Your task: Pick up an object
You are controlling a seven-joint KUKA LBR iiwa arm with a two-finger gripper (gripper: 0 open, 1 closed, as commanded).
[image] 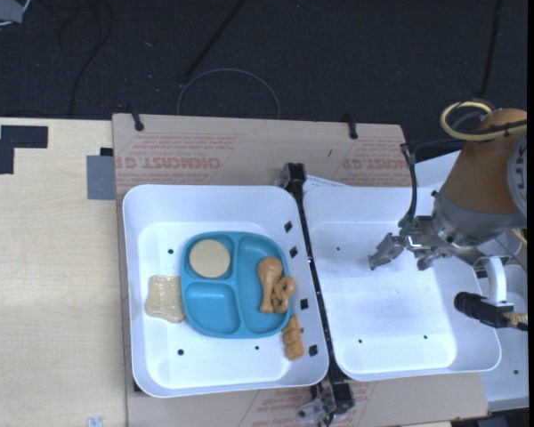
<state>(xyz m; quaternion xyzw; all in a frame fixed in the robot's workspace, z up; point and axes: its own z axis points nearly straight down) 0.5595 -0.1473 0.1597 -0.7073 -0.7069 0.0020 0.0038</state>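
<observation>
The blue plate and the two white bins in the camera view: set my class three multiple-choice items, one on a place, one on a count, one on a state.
1. Where is the blue divided plate?
A. left bin
B. right bin
C. on the cardboard

2. How many compartments does the plate have?
A. two
B. three
C. five

3. How does the tan flat piece lie?
A. inside a compartment
B. on the bin floor at the plate's left edge
C. between the gripper's fingers

Answers: 1 A, it sits in the left bin, while the gripper hangs over the right bin. 2 B, ridges divide it in three. 3 B, it rests outside the plate.
</observation>
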